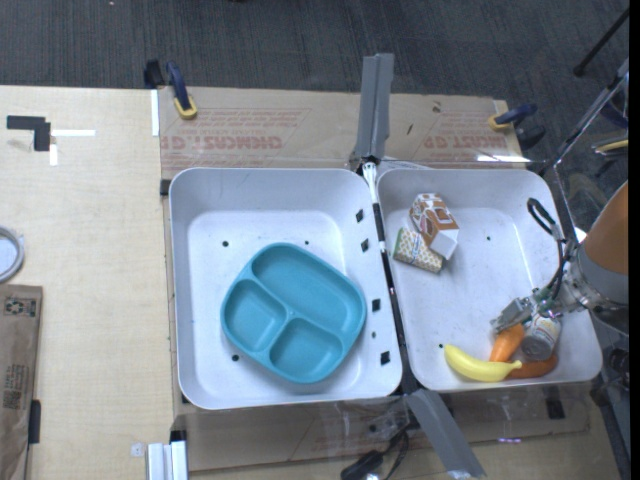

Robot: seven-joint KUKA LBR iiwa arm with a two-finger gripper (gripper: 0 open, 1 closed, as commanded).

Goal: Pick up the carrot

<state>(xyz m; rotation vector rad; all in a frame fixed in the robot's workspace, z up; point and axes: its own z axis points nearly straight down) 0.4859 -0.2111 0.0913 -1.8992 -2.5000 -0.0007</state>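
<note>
The carrot is a short orange piece lying in the right bin near its front right corner. Its lower end touches a yellow banana. My gripper is down in that corner, right over the carrot's upper end and touching or almost touching it. The arm reaches in over the bin's right rim. The view is too small and cluttered there to show whether the carrot sits inside the gripper.
An orange-red piece lies beside the banana under the gripper. Two small patterned cartons sit at the back of the right bin. A blue divided plate lies in the left bin. The bin walls are close to the carrot.
</note>
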